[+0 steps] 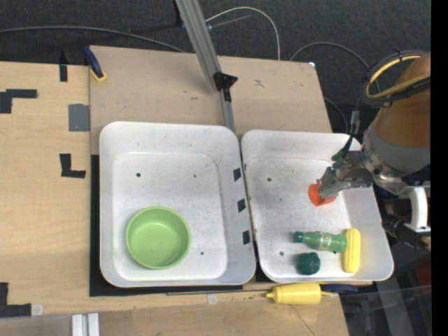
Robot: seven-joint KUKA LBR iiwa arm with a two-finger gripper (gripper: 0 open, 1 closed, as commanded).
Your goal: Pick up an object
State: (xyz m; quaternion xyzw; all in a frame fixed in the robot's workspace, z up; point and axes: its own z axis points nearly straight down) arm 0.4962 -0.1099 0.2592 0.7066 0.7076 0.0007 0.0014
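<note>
1. One orange-red object (320,195) lies in the right bin (280,152), toward the bin's right side, above the other small things there.
2. The hand (334,180) sits right over that orange-red object, its dark tip touching or overlapping the object's upper right edge; I cannot tell how far open the hand is, nor whether anything is caught in it.
3. The arm (399,128) comes in from the right, grey at the wrist with an orange band above it.
4. Three more items share the right bin, grouped near its lower right corner: one green bottle (320,240) lying on its side, one yellow corn-like piece (352,249) standing along the bottle's right end and touching it, and one dark teal lump (307,262) just below the bottle.
5. Two white bins stand side by side on the desk (161,82); the left bin (168,152) holds one light green bowl (158,237) in its lower left part, upright.
6. One yellow bottle-shaped thing (297,294) lies on the desk just beyond the right bin's lower edge.
7. One grey metal pole (199,30) slants down from the top toward the gap between the bins.
</note>
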